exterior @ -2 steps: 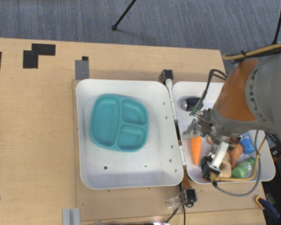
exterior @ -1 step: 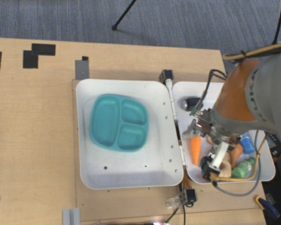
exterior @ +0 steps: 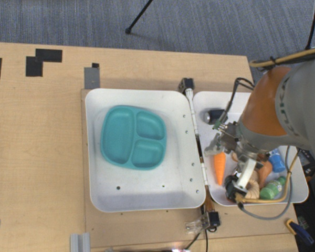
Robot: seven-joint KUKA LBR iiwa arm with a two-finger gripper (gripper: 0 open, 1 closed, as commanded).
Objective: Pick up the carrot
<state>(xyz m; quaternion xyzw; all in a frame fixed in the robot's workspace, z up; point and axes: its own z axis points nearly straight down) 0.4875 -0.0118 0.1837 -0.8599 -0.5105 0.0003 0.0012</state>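
the gripper (exterior: 223, 144) is seen low over the right bin (exterior: 227, 100), in the right half of the frame, under the grey arm with its orange band. whether it is spread or pressed together cannot be told, as it is blurred and partly covered by the wrist. the carrot (exterior: 219, 168) is found lying in the right bin, just below the gripper in the frame, near the bin's left wall, its thick end toward the gripper; whether the two touch cannot be told. to the right of the carrot, a blue thing (exterior: 277, 162) and a green thing (exterior: 273, 188) are seen near the bin's lower right corner. a dark thing (exterior: 213, 115) lies in the bin's upper left. in the left bin (exterior: 121, 189) a teal divided plate (exterior: 133, 137) is set. both bins are carried by the pale wooden table (exterior: 37, 140).
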